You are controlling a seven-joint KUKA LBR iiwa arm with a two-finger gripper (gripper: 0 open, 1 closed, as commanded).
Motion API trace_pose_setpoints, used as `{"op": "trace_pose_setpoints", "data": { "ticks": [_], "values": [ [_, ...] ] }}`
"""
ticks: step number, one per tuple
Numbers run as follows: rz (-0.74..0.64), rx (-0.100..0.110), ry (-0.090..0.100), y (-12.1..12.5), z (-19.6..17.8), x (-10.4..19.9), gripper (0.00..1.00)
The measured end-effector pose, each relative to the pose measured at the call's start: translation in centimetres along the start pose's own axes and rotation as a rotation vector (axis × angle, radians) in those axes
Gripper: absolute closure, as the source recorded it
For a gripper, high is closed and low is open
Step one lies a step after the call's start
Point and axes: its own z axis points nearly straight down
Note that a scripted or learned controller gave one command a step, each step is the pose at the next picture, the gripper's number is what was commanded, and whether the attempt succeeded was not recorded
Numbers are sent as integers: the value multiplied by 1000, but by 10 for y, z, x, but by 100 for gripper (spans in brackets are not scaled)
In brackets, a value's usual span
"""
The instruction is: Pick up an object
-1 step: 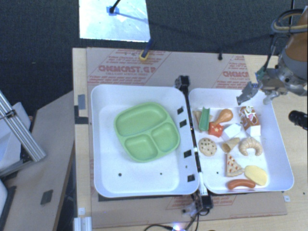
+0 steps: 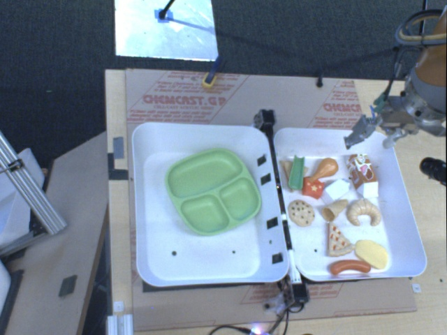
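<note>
Right bin (image 2: 408,208): 1 croissant (image 2: 364,211) | 1 cookie (image 2: 302,213) | 1 sausage (image 2: 349,266)

One camera is fixed high above the bench (image 2: 174,93) and looks down at a slant, from the 6 o'clock side toward 12 o'clock. It is far enough to take in both bins: the left bin (image 2: 150,257) and the right bin (image 2: 408,243). The arm (image 2: 426,82) comes in at 2 o'clock.

I see dark carpet (image 2: 56,61) around the pale wooden tabletop (image 2: 115,103), a shiny foil-like sheet (image 2: 165,19) lying on the floor above it, and metal rails (image 2: 24,187) at left.
</note>
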Motion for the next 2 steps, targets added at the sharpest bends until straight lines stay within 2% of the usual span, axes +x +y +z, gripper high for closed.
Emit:
{"op": "trace_pose_setpoints", "data": {
  "ticks": [2],
  "values": [
    [2,3,0,3,86,4,0]
  ]
}}
